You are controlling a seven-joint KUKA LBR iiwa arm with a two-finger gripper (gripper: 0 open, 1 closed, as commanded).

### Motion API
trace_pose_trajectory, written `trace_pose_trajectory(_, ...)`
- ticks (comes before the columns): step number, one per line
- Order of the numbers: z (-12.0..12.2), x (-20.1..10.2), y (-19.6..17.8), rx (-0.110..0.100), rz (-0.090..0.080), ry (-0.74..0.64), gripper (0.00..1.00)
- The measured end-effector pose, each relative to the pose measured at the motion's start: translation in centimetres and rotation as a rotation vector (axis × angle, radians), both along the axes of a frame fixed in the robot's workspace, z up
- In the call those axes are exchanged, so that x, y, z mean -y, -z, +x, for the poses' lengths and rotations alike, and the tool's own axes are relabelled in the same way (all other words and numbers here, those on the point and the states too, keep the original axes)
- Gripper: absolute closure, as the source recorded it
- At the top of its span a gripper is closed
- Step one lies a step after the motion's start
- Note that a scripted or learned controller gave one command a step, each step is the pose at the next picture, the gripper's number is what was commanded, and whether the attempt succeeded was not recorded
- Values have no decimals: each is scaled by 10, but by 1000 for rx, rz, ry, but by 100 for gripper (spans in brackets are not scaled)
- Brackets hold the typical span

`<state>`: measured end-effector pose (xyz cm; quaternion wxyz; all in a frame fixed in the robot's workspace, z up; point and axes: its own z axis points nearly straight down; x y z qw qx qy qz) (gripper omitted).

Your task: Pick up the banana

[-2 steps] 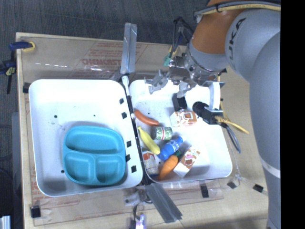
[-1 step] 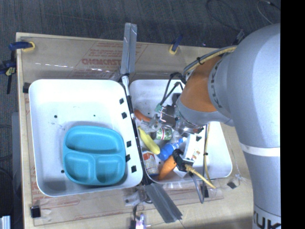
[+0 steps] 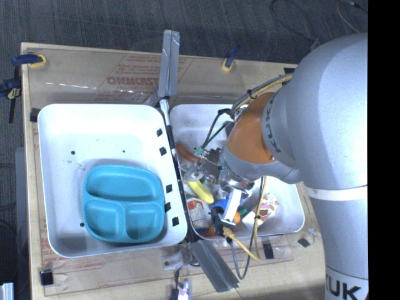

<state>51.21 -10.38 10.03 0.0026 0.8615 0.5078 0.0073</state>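
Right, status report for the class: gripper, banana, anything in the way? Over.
Gripper down in the right bin. Banana beside it, near the divider, grip unclear. Small items crowd it; blue tray sits in the left bin.

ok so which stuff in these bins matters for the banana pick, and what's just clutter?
For the job:
- banana, in the right bin
- gripper, close above the banana

Just lying about:
- blue tray in the left bin
- printed packet, right side of the right bin
- small bits around the banana, too jumbled to name
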Motion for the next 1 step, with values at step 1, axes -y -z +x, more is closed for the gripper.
trace_pose_trajectory(1,0,0,-8,-4,1,-4,100)
